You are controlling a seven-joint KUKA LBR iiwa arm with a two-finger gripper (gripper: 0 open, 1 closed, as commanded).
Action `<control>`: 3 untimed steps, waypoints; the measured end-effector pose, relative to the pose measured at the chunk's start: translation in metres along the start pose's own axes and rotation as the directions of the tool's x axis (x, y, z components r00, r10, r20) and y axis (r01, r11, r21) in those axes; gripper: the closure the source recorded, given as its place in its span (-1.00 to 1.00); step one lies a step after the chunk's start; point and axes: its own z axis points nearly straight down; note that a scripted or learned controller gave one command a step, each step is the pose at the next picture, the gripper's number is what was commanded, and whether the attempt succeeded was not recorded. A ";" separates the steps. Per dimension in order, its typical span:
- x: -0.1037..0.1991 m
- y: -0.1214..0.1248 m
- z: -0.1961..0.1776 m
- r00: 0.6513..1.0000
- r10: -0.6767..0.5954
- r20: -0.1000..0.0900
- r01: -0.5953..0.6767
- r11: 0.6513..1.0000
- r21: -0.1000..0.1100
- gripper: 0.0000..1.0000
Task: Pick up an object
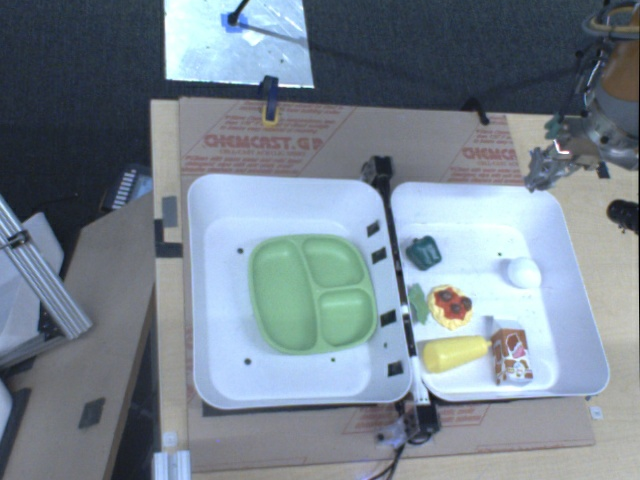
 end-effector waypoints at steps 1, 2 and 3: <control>0.051 0.003 0.013 1.000 -0.004 -0.003 0.004 1.000 0.003 1.00; 0.108 -0.002 0.006 1.000 -0.005 -0.004 0.005 1.000 0.003 1.00; 0.159 0.006 0.001 1.000 -0.005 -0.004 0.005 1.000 0.003 1.00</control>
